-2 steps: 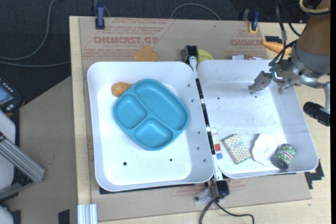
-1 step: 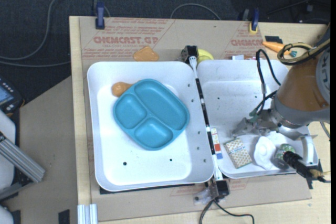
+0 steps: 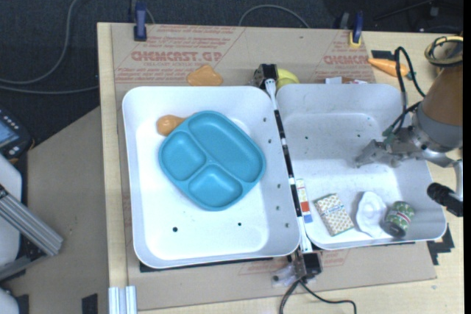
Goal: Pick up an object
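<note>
My gripper (image 3: 370, 154) reaches in from the right and hangs low over the middle right of the right bin (image 3: 331, 110), with nothing visibly between its tips. In front of it, along that bin's near edge, lie a small patterned packet (image 3: 333, 214), a crumpled white object (image 3: 370, 210) and a small green round can (image 3: 399, 218). The left bin (image 3: 147, 180) holds a blue divided plate (image 3: 211, 158), and a small orange piece (image 3: 168, 124) sits at the plate's far left edge.
Behind the bins on the board lie an orange lump (image 3: 204, 75), a yellow object (image 3: 285, 77) and an orange carrot-like piece (image 3: 386, 64). Blue clamps (image 3: 140, 20) (image 3: 356, 26) grip the board's far edge. A divider strip (image 3: 287, 165) separates the bins.
</note>
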Available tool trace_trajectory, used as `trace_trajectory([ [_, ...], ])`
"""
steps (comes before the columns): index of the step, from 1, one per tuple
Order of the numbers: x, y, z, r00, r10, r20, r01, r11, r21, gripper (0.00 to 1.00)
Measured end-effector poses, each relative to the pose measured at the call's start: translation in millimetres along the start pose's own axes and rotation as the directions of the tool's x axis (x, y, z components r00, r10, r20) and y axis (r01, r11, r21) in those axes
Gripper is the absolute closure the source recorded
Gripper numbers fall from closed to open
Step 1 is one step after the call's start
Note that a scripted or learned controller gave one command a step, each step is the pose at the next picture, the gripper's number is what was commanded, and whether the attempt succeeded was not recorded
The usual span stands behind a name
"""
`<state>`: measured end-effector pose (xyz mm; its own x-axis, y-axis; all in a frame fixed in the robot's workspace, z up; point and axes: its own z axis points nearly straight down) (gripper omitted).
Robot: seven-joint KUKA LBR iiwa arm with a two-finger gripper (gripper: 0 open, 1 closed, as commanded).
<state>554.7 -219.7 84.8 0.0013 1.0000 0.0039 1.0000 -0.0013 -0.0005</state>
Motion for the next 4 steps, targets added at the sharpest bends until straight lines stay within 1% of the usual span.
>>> trace_trajectory([
  [1,64.5,104.9,-0.8,1.000,-0.011,0.004,0.011,1.000,-0.011,0.00],
  [2,3.5,113.2,-1.8,1.000,-0.002,-0.020,0.002,1.000,0.009,0.00],
  [3,1.7,114.3,-12.3,1.000,-0.007,0.001,0.007,1.000,-0.003,1.00],
  [4,5.4,114.2,-11.3,1.000,-0.009,-0.008,0.009,1.000,0.003,0.00],
])
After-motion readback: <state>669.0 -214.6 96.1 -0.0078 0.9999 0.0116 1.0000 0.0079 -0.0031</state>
